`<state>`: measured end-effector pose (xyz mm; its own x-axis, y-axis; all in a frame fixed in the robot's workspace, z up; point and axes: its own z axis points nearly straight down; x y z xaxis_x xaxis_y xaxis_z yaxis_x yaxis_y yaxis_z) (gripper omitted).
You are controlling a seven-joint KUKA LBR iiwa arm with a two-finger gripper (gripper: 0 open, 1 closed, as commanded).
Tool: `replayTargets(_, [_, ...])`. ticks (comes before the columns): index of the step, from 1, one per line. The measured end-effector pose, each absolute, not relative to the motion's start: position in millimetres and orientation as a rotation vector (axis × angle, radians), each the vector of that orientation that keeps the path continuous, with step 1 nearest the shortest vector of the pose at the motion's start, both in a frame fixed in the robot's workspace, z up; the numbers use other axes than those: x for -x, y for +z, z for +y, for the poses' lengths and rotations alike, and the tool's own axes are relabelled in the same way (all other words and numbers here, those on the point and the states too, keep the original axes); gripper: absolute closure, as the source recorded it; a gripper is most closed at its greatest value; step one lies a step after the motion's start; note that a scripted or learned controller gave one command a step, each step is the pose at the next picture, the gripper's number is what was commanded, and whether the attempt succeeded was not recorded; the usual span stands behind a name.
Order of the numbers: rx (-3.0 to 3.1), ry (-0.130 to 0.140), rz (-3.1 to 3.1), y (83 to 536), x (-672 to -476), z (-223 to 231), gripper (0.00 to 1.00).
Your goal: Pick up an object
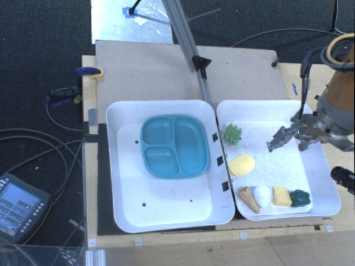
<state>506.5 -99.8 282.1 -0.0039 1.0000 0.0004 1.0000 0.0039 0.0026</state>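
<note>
**Gripper hovers over the right bin**

You see the gripper [279, 139] above the right bin [321, 204]; whether it is open or holding anything you cannot tell. The lemon [242, 165] lies by the bin's left wall, long axis running left-right. The cone [249, 199] points near-right, its wide end partly hidden by the egg [262, 195].

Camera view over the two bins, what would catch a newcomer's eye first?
The blue divided plate draws the eye first, lying in the left bin. Next comes the tool, reaching in from the right above the right bin. A yellow lemon-like piece lies near the divider, and a row of small toy foods lies along the front wall.
</note>
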Motion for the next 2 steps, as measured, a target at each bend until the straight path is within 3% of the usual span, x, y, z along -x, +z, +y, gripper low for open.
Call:
replayTargets(1, [-2.217, 0.004, 2.222, 282, -506.6, -100, 0.0])
replayTargets(2, [-2.224, -0.003, 2.224, 223, -501.0, -104, 0.0])
